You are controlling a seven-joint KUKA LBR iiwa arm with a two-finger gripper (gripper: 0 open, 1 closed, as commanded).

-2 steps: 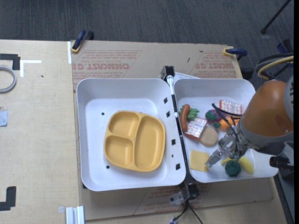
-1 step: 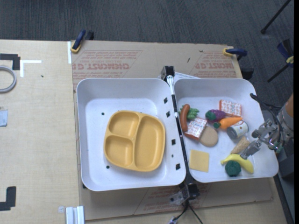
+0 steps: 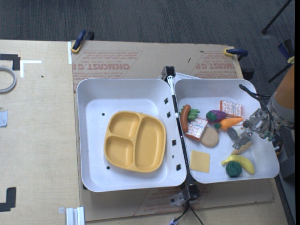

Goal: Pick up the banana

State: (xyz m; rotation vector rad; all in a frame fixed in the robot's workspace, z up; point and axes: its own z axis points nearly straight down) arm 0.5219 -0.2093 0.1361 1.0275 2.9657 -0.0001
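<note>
Over the right-hand bin (image 3: 262, 172), the gripper (image 3: 245, 139) is hanging low, its metal fingers angling down and left from a tangle of grey links and cables. The tips are sitting close together with only a narrow gap, and nothing is showing between them; a small tan piece (image 3: 242, 147) is lying just below them on the bin floor. The banana (image 3: 240, 162) is lying further toward the near rim, a short curved yellow shape with a smooth plastic look, touching a knobbly dark-green ball (image 3: 234, 169) at its left end.

Leftward from the jaws, an orange carrot (image 3: 229, 123) is pointing toward them, with a purple vegetable (image 3: 216, 115) and a red-and-white printed packet (image 3: 231, 108) behind it. A beige rounded lump (image 3: 210, 137), a second printed packet (image 3: 197, 128), a red sausage (image 3: 185, 118) and a leafy green piece (image 3: 193, 113) are crowding the bin's left side, and a flat yellow square (image 3: 200, 161) is lying alone toward the near wall. Bare white floor is showing between that square and the banana, and along the far wall.

The neighbouring bin (image 3: 89, 125) is holding a glossy yellow divided plate (image 3: 136, 141) with rounded corners and three wells. Both bins are sitting on brown printed cardboard (image 3: 122, 62), clamped at the far corners by a blue clip (image 3: 78, 40) and another clip (image 3: 236, 53).
</note>
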